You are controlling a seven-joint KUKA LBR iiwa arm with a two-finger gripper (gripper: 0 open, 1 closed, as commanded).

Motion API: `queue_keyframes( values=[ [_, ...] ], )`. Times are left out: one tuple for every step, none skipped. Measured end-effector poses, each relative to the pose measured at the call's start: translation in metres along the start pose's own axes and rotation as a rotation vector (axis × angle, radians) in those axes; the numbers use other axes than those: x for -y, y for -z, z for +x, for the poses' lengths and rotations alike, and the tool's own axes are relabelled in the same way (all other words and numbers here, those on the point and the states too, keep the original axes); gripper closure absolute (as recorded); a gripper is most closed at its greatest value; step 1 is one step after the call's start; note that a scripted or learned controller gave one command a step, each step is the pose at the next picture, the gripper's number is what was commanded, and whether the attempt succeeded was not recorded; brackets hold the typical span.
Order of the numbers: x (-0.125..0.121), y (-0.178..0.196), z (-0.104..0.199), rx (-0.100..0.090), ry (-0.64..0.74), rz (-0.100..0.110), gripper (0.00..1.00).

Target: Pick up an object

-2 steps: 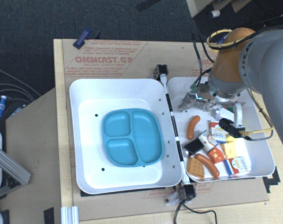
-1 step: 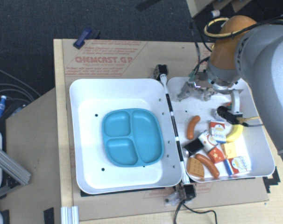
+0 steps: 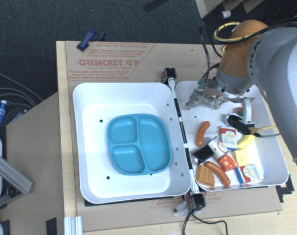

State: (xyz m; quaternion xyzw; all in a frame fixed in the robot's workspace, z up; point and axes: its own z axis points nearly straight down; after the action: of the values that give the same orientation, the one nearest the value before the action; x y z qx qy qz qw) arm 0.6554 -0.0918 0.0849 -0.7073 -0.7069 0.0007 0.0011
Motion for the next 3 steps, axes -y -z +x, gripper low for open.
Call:
queue_keyframes(
  values=[
    [-0.001, 0.01, 0.0, 0.0, 0.0, -0.001, 1.0],
    [0.0, 0.01, 0.0, 0.0, 0.0, -0.001, 0.0],
    [0.043, -0.001, -0.003, 0.0, 0.0, 0.0, 0.0]
  ],
)
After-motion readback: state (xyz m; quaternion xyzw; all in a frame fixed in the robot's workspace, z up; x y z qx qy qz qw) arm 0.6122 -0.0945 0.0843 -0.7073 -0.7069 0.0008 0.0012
